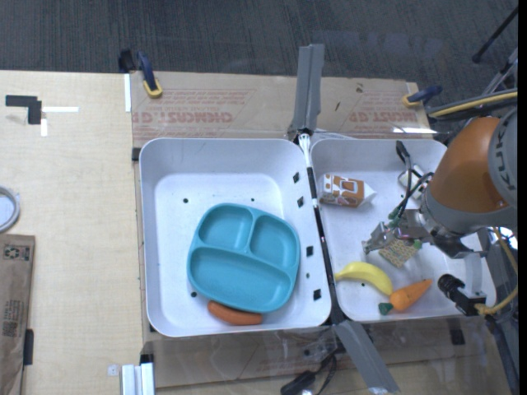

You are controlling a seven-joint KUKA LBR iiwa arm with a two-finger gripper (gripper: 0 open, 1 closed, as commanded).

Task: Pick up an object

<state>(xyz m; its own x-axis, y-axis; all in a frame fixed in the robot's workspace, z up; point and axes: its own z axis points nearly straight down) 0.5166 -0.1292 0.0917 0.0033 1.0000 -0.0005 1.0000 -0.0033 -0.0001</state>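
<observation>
Over the right bin (pixel 362 146) the gripper (pixel 385 239) hung low, and I couldn't tell how it was set. A small tan object (pixel 398 254) lay just beside it, with a banana (pixel 367 276) and carrot (pixel 407 295) nearer the front and a little carton (pixel 343 190) behind. Across in the left bin (pixel 156 220) sat a teal divided plate (pixel 244 257) with an orange sausage (pixel 235 313) at its edge.

Bright, even overhead light; soft shadows (mild blur throughout)

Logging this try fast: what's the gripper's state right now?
Gripper: low in the right bin beside a tan cracker-like item; open or closed cannot be told.
</observation>
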